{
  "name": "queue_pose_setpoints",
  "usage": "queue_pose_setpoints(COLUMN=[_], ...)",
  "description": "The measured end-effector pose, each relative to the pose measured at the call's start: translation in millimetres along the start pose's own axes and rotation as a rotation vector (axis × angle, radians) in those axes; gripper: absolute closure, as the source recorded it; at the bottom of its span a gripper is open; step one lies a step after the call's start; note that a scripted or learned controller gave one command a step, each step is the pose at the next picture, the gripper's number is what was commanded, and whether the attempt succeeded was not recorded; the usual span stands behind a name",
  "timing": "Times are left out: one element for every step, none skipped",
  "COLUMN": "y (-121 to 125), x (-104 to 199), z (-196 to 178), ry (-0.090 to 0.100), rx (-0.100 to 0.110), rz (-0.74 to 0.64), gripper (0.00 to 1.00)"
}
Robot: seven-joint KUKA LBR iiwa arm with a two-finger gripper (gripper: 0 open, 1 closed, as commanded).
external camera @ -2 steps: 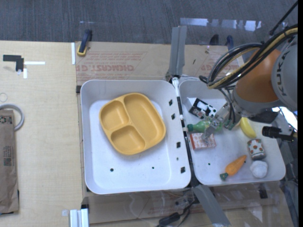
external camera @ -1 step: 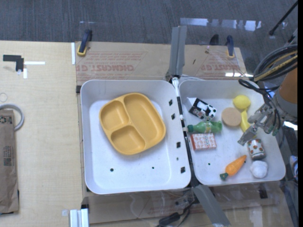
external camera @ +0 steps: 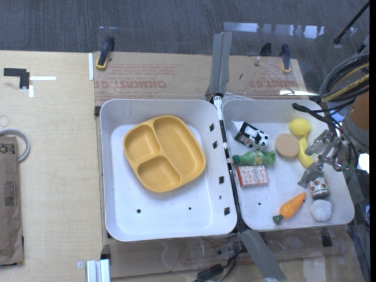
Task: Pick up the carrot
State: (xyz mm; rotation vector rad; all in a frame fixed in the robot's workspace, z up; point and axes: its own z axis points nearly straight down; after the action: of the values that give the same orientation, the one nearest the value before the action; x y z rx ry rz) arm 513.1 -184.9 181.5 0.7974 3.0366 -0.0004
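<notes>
While hovering over the right bin, gripper above the carrot, near a lemon; open or closed, cannot tell.

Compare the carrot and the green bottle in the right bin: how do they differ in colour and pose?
The carrot is orange with a green end; the green bottle is green all over. The carrot lies on a slant near the bin's front edge; the bottle lies level across the view, nearer the middle. The carrot lies beside a white ball; the bottle lies above a red box. Both lie flat in the right bin.
</notes>
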Motion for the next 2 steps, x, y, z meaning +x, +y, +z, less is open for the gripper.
queue_pose_setpoints(y=[-8, -16], x=[36, 6], z=[8, 40], ry=[0.003, 0.001], rx=[0.0, 0.001], rz=[0.139, 0.272], gripper=[0.0, 0.0])
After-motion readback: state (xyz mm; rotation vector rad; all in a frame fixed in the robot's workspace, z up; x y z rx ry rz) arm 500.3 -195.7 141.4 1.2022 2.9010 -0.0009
